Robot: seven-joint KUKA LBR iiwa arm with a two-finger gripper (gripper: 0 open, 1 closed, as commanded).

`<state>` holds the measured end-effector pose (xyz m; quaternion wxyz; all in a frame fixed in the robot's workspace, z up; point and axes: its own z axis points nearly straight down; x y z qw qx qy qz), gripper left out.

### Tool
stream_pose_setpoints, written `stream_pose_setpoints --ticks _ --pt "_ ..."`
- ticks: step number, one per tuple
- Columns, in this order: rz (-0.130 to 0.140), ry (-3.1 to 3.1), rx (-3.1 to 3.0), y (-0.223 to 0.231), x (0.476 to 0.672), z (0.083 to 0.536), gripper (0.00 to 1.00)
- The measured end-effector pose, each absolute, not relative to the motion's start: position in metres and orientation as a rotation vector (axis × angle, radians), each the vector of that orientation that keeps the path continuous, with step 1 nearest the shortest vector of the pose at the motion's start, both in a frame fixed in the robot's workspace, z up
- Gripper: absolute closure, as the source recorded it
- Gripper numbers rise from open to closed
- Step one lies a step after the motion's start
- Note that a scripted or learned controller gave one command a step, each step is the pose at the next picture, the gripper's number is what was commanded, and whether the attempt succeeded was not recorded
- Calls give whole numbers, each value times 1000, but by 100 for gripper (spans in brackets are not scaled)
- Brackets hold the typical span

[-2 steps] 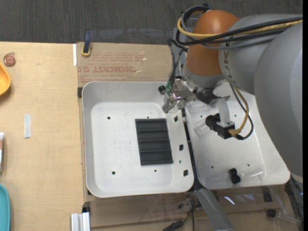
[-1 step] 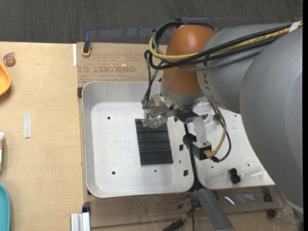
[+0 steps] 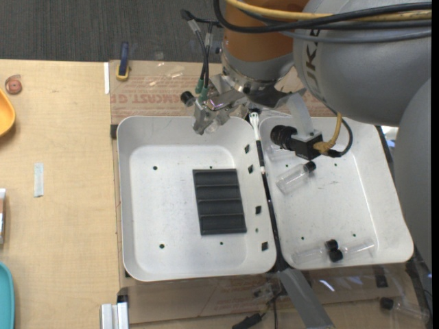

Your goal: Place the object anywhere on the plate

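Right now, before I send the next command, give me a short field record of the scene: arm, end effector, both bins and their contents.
arm: grey with orange band, reaching in from the right, over the bins' far edge
end effector: above the far rim of the left bin; finger state cannot be told
left bin: holds a black ribbed plate, lying flat near its middle
right bin: clear plastic piece near the far left, small black object near the front edge
held object: none seen between the fingers
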<state>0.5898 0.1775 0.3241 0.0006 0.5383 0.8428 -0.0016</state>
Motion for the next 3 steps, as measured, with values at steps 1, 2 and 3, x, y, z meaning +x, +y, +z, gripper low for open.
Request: stream_pose_setpoints --ticks 1,2,3 --pt "-5 2814 1399 218 584 253 100" --pt "-5 2846 1334 216 563 226 100" --pt "-5 2924 1154 220 560 177 100"
